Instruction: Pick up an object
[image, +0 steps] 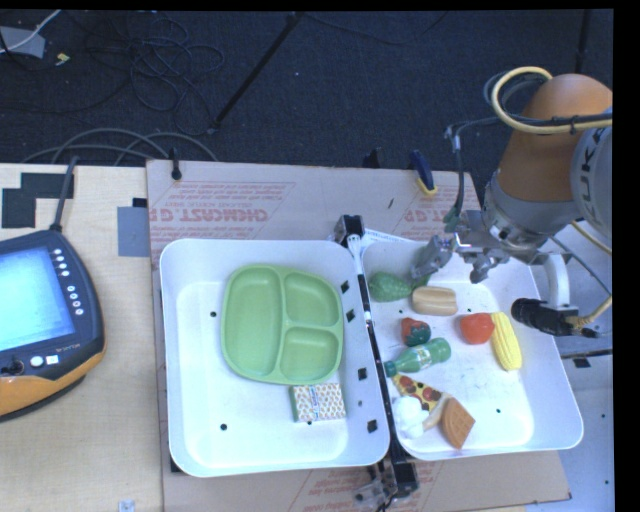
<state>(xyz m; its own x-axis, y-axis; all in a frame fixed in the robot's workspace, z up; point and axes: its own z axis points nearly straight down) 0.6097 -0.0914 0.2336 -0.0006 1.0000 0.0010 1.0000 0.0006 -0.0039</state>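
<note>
The end effector (458, 258) hangs over the back edge of the right bin (560, 420), at about twelve o'clock of that bin's contents. Its two dark fingers appear spread apart with nothing between them, so it holds nothing.

The task names no particular object, so any of the toy foods in the right bin could serve. Nearest the fingers are the green vegetable piece (388, 288) and the tan bread roll (433, 299), which lie just below the end effector and touch each other; the left finger points toward the green piece. At three o'clock of the roll sits the red tomato (477, 327), and just beside that the yellow corn cob (506, 341). Toward six o'clock of the roll lie a small red-and-green piece (415, 331) and the green bottle (420, 356). Further on, at the bin's front, are the pizza slice (419, 390), a white lump (408, 412) and an orange-brown wedge (457, 422).

In the left bin (190, 430), well apart from the arm, rest a green divided plate (281, 323) and, at its six o'clock, a small patterned block (318, 402). Both bins stand on the tabletop (120, 400), with a teach pendant (40, 315) at nine o'clock.

As I judge it, the pick is at its start: every object lies in its bin, none is gripped or lifted. The descent, the closing and the lift are all left to do.
</note>
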